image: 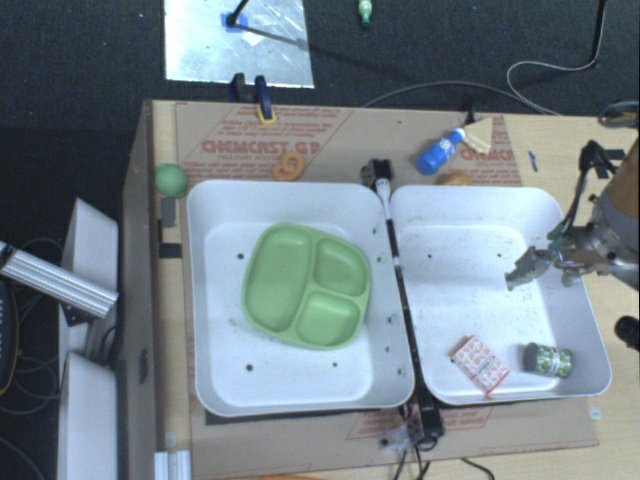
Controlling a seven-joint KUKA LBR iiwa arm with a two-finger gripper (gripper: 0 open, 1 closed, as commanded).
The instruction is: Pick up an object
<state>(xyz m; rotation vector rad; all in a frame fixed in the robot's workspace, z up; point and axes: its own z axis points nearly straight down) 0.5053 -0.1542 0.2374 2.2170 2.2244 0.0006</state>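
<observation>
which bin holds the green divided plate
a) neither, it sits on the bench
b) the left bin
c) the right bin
b) the green divided plate lies flat on the floor of the left bin, while the right bin holds a small patterned packet and a little green can.

Bin floor left of hand (522,273) open; packet (479,362) and can (548,360) just below it crowd near wall.
</observation>
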